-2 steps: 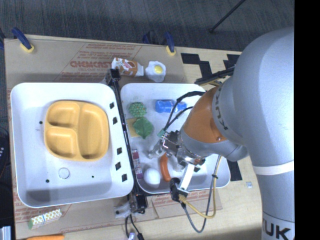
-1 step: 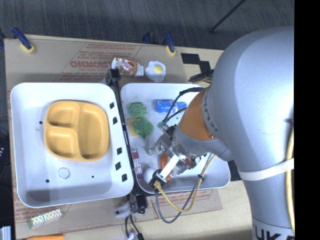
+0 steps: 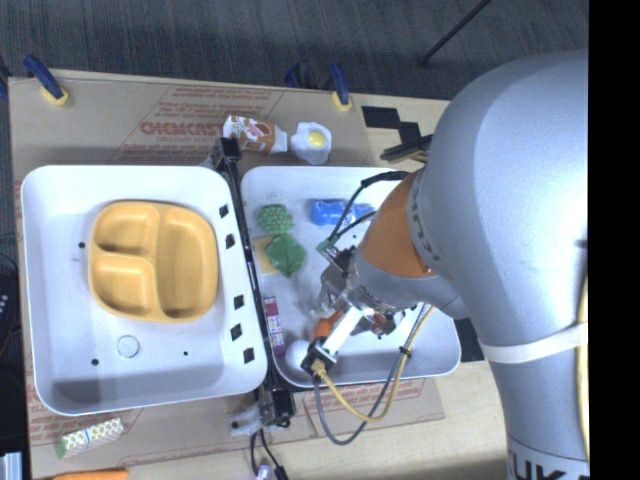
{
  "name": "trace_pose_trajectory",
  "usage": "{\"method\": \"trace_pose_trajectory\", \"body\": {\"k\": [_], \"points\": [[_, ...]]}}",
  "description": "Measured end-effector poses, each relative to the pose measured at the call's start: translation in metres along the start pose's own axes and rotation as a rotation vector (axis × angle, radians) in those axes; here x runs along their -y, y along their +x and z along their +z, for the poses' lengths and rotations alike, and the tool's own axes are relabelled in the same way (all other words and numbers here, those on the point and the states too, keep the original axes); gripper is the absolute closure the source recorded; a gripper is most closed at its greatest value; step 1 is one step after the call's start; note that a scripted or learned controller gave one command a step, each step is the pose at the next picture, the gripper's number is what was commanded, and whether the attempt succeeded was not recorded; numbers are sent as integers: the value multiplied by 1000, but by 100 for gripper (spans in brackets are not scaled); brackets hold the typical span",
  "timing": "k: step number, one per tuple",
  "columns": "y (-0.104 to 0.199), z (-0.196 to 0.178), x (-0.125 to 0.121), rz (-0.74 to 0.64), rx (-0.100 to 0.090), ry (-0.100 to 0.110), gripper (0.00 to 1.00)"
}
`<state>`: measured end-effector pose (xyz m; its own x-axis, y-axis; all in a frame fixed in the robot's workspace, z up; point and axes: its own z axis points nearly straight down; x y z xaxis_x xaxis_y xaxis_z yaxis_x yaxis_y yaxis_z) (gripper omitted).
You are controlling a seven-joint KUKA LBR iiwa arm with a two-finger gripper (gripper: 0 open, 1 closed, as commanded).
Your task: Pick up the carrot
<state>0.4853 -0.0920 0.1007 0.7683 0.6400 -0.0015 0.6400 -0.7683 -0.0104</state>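
Gripper (image 3: 336, 313) inside right bin (image 3: 440, 360), near lower rim

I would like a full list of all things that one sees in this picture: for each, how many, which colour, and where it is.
left bin: one, white, left on the bench
right bin: one, white, beside it
divided tray: one, yellow, in the left bin
bumpy ball: one, green, right bin, far left part
leafy piece: one, green, just nearer than the ball
blue thing: one, blue, right bin, far side
orange thing: one, orange, right bin, mostly hidden by the gripper; perhaps the carrot
small carton: one, brown and white, beyond the bins
egg-like toy: one, white and yellow, beside the carton
arm: one, grey with orange band, from the right
gripper: one, over the right bin
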Motion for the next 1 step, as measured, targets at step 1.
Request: {"method": "trace_pose_trajectory", "body": {"k": [1], "points": [[27,-90,49,-176,1,-5,100]]}}
